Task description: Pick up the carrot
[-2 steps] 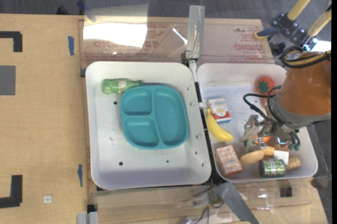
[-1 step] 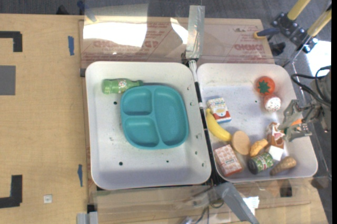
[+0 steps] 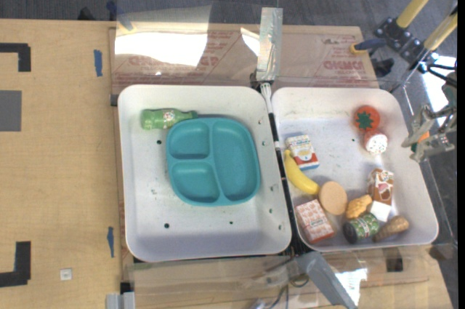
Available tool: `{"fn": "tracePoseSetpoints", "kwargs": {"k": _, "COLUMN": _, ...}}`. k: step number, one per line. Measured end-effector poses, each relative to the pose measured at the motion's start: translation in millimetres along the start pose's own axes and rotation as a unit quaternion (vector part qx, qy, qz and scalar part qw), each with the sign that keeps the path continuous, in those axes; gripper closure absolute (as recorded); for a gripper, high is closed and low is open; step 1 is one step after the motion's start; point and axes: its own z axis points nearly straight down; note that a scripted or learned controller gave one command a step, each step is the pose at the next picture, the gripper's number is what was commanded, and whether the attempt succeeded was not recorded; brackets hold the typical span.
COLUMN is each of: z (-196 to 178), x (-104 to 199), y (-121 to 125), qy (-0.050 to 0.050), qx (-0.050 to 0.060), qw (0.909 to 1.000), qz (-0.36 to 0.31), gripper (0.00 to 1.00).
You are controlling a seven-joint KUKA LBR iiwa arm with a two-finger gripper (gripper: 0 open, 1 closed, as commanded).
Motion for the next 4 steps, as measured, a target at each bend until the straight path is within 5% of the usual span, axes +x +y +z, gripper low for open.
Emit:
{"fn": "tracePoseSetpoints", "kwargs": {"k": 1, "z": 44, "x": 42, "y": 9, "qy": 0.003, "qx": -0.003, "qw": 0.9968, "qz": -0.080, "gripper": 1.00}}
{"fn": "tracePoseSetpoints", "kwargs": {"k": 2, "z": 1, "x": 29, "y": 7, "qy": 0.000, "qx": -0.001, "qw": 0.9754, "qz": -0.220, "gripper": 1.00}}
{"fn": "tracePoseSetpoints", "kwargs": {"k": 3, "z": 38, "x": 50, "y": 11, "qy": 0.003, "qx": -0.004, "qw": 0.9591, "qz": -0.283, "gripper": 1.00}}
{"fn": "tracePoseSetpoints", "kwargs": {"k": 4, "z": -94, "x": 21, "y": 5, "qy": -0.001, "qx": 0.000, "qw": 0.9134, "qz": -0.407, "gripper": 1.00}}
